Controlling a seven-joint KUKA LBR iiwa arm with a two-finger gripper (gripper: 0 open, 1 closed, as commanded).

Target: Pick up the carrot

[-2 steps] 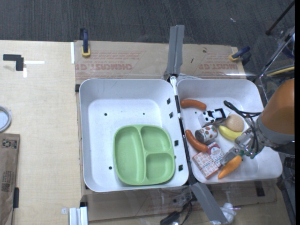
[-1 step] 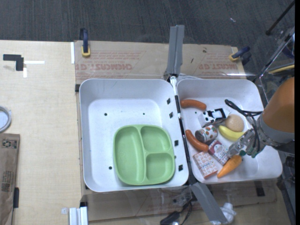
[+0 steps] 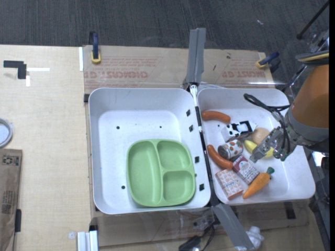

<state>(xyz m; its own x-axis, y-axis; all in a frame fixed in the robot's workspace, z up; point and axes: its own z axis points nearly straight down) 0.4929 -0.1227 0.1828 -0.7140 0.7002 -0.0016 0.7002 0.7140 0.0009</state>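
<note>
Grey-bodied arm (image 3: 310, 116), rounded and bulky, with a broad orange band above the wrist, glossy under the light. Below the band, a darker grey collar. Black cables looping off the wrist toward ten o'clock, one curling in an open arc. At the end toward eight o'clock, a small metallic gripper (image 3: 273, 145), silvery grey with darker fittings, its details too fine to make out. No legible markings or screws at this size.
</note>
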